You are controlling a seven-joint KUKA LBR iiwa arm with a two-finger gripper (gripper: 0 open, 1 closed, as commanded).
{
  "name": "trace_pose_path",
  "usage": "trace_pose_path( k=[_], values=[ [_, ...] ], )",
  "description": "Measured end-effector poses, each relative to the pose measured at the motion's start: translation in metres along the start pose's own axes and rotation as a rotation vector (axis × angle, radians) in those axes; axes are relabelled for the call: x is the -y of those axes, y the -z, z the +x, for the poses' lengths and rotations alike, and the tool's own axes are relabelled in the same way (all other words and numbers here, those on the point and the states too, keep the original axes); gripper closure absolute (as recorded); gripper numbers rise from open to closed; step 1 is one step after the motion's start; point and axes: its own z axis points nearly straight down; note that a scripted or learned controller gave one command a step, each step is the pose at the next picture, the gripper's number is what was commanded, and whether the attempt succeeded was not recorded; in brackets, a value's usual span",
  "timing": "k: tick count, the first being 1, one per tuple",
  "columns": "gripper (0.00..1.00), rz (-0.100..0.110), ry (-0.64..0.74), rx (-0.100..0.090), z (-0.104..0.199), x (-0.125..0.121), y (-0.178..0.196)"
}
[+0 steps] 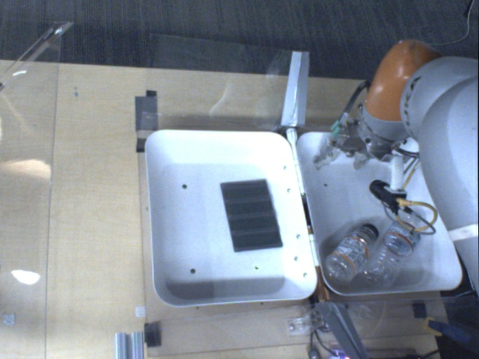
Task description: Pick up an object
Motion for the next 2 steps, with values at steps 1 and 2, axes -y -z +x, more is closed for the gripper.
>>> trace_pose_path(
  k=[1, 2],
  values=[
    [0.00, -0.004, 0.033, 0.002, -0.063, 0.044, 0.113],
    [0.00, 0.003, 0.040, 0.000, -0.093, 0.123, 0.013]
  ],
)
